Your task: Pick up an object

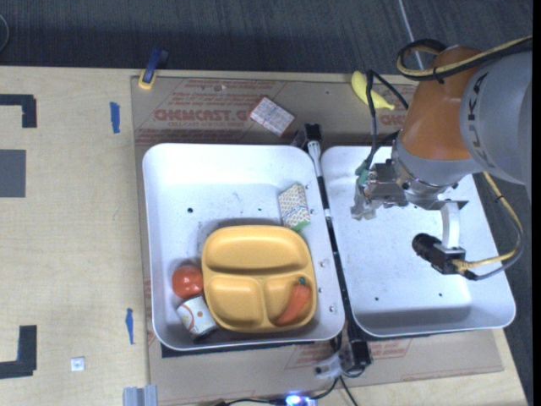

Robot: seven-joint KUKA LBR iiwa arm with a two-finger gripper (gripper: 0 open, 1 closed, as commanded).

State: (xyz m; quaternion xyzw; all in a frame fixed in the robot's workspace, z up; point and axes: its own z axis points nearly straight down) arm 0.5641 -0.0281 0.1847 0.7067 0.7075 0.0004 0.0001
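Right bin (473, 311) is occupied at 12 o'clock by the gripper (363, 210); finger state cannot be told. Pickable items are packed in the left bin (161, 227): yellow tray (249, 273) at 6 o'clock, carrot (294, 303) on it, tomato (187, 279) and cup (195, 315) wedged at 8, packet (293, 205) at 2. Open room is left at 11.

Yellow divided tray (254, 273) is seen in left bin (169, 176), orange carrot (294, 303) in its compartment. Red tomato (187, 279) and small can (195, 315) lie beside; patterned packet (293, 205) above.
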